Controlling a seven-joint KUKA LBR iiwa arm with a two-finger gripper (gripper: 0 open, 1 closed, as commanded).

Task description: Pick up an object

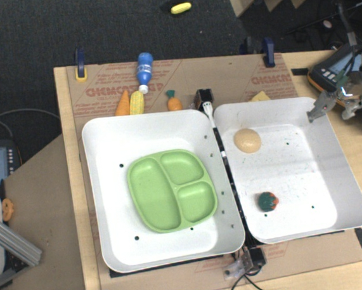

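"CHEMCAST" lettering on cardboard sheet

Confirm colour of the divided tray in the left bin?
Light green, seen in the camera view: the divided tray lies in the left bin.

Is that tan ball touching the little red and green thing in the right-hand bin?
Apart. The camera view shows the tan ball near the bin's back left corner and the red and green thing nearer the front, with bare white floor plainly between them.

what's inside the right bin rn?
Inside the right bin: a tan egg-shaped ball near the far left corner, and a small red-and-green item nearer the front. Nothing covers either. The gripper sits at its far right rim.
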